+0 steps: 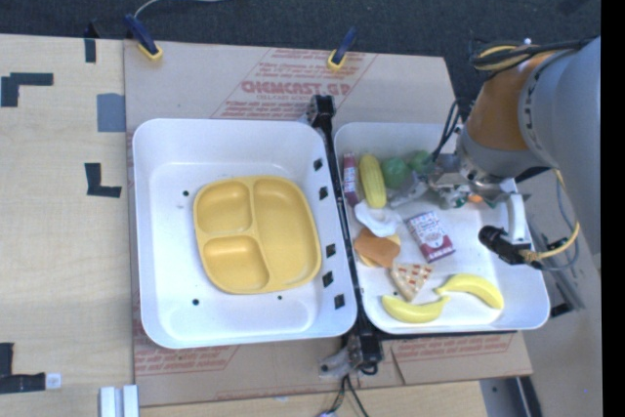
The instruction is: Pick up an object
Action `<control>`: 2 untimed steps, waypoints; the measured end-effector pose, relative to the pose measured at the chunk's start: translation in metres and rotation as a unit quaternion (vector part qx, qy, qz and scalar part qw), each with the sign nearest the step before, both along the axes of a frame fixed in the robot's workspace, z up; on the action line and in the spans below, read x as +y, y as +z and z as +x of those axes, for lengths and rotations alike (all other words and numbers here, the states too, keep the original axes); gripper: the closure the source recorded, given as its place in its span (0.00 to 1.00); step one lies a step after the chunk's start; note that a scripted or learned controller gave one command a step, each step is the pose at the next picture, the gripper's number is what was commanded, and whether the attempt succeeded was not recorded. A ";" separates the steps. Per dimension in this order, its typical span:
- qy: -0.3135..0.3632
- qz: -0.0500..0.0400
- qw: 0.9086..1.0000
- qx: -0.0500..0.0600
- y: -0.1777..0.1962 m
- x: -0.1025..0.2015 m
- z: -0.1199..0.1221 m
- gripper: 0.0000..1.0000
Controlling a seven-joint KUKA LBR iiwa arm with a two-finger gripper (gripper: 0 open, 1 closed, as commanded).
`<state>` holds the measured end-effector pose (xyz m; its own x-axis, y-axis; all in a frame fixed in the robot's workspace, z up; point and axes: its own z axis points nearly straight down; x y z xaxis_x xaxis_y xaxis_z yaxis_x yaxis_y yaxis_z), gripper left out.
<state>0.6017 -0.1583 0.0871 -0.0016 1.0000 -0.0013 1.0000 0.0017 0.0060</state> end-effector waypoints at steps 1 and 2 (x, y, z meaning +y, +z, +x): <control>-0.003 0.001 1.000 0.014 -0.003 0.057 0.063 0.00; -0.001 -0.002 1.000 0.011 0.007 0.056 0.064 1.00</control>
